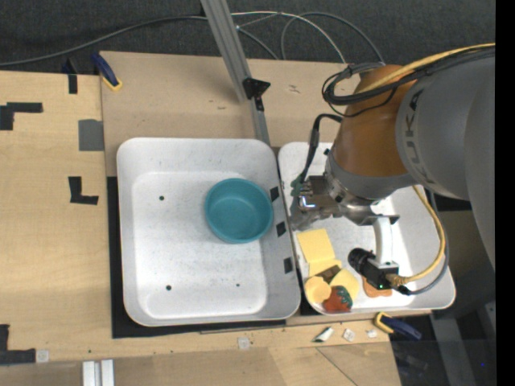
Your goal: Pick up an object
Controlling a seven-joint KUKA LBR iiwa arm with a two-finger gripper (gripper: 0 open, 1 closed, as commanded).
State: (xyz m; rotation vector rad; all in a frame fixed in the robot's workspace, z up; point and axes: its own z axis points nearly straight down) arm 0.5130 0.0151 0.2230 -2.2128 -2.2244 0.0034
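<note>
arm (402, 127) bent low over the right bin (430, 292), gripper (310, 201) at its left wall, whether it grips anything i cannot tell, yellow block (315, 248) just below, blue bowl (237, 209) to its left.

The wooden bench (48, 240) carries two shallow white bins side by side, the left bin (145, 215) just beside the right bin (430, 284), with black tape marks (79, 190) well to the left of the left bin and a blue-and-yellow clamp (107, 71) beyond its far left corner.
</note>
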